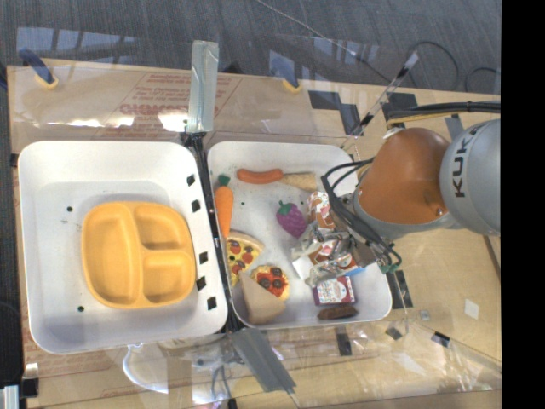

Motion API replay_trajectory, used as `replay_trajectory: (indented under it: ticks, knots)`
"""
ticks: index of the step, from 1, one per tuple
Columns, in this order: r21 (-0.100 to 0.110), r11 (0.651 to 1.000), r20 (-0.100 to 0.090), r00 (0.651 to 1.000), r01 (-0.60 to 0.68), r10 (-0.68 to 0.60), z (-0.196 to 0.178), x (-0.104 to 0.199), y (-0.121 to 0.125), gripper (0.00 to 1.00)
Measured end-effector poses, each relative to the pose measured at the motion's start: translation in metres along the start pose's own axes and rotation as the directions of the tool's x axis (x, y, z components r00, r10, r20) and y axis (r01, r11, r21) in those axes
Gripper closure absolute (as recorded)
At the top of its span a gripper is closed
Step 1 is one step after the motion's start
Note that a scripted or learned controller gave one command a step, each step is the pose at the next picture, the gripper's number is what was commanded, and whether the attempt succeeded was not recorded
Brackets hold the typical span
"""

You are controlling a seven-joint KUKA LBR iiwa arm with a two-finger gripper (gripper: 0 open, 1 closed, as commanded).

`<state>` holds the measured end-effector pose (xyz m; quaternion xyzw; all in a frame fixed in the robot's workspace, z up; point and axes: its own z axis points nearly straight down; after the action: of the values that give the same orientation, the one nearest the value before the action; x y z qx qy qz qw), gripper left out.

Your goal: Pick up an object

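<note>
At the near edge of the right bin (255, 320), a dark brown flat piece (338, 312) is lying against the front wall, and just behind it a small dark red packet (333, 290) with a pale label is resting; the print on the label is too small for reading. To the left of these, a pizza slice (269, 286) with red topping is lying on its pale crust, and a second pizza slice (240, 255) is sitting beside it, close to the wall between the bins. The gripper (334, 247) is hanging low over the right part of this bin, among a heap of shiny crumpled wrappers (321, 244); it is touching or almost touching them, but I cannot tell if the fingers are spread or pressed together, and nothing is clearly showing between them. A purple grape bunch (292, 218) is lying just left of the gripper. An orange carrot (223, 210) is lying along the left wall. Farther back, a sausage (260, 175) is resting near the rear wall, with a tan cone-shaped piece (300, 180) touching its right end. The arm (409, 177) is reaching in from the right, and the letters "KU" are showing on its grey shell. The left bin (51, 164) is holding a yellow divided tray (136, 252).
</note>
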<state>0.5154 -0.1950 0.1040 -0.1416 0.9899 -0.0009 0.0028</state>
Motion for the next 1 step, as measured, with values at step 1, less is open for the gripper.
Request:
replay_trajectory:
  ticks: [1]
  knots:
    - [0.002, 0.993, 0.007, 0.993, -0.121, 0.121, -0.1645, -0.0890, 0.0493, 1.00]
